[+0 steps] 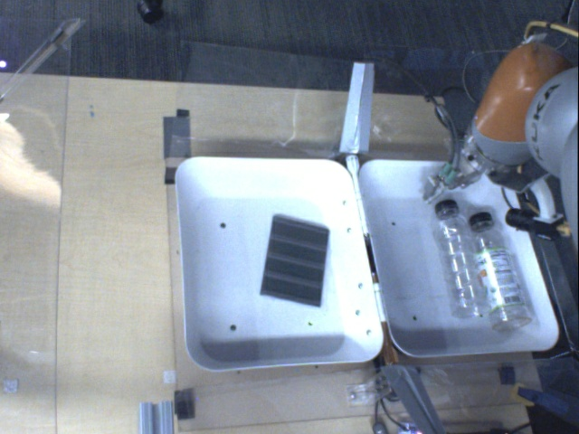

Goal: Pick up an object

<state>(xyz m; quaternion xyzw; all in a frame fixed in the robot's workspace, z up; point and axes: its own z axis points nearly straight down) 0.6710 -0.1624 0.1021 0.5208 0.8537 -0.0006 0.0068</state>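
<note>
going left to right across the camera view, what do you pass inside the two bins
Dark ridged slab in the left bin → first clear bottle → second clear bottle, both in the right bin.

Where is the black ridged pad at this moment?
The black ridged pad lies flat near the middle of the left bin, apart from the two clear bottles in the right bin.

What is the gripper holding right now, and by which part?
Nothing visibly: the gripper hovers at the right bin's back, just above the two bottles' caps, with nothing between its fingers.
</note>
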